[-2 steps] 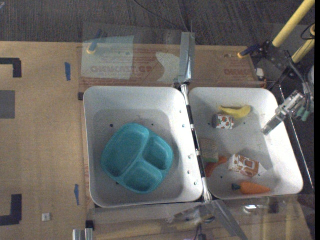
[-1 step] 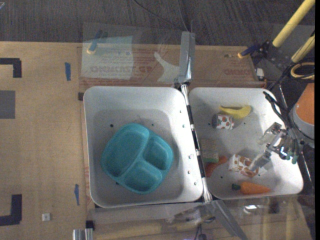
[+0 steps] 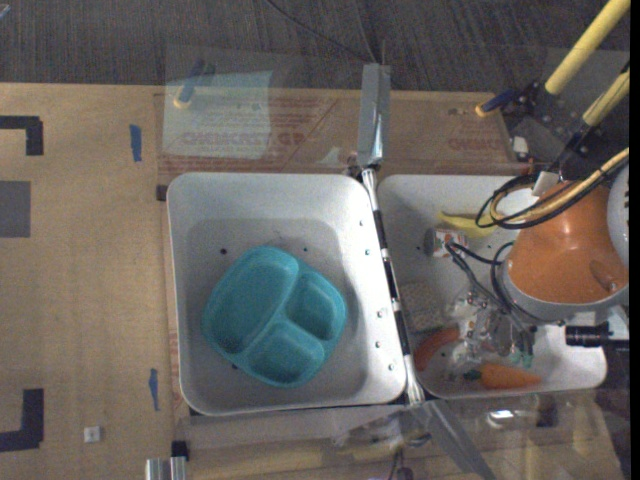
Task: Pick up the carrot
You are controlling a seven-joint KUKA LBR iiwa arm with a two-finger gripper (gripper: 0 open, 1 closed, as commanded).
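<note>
Two white bins sit side by side on the bench, and the left bin (image 3: 190,268) carries only a teal divided plate (image 3: 275,314) near its middle. The right bin (image 3: 410,203) is the busy one: the grey arm (image 3: 560,258), with its orange band, comes in from three o'clock and hangs over that bin's lower half, cables looping around it. Below the band the gripper (image 3: 490,333) points down into the clutter, and from where I stand I cannot tell how it is set. The carrot (image 3: 508,375) lies on the bin floor close to the front wall, just beside the gripper at about five o'clock from it, its long axis running roughly from nine to three o'clock with a slight downward tilt toward three. A rounder orange-red thing (image 3: 437,348) rests at about eight o'clock from the gripper. I judge the coming move turns on a short shift toward five o'clock, closing across the carrot's narrow width.
</note>
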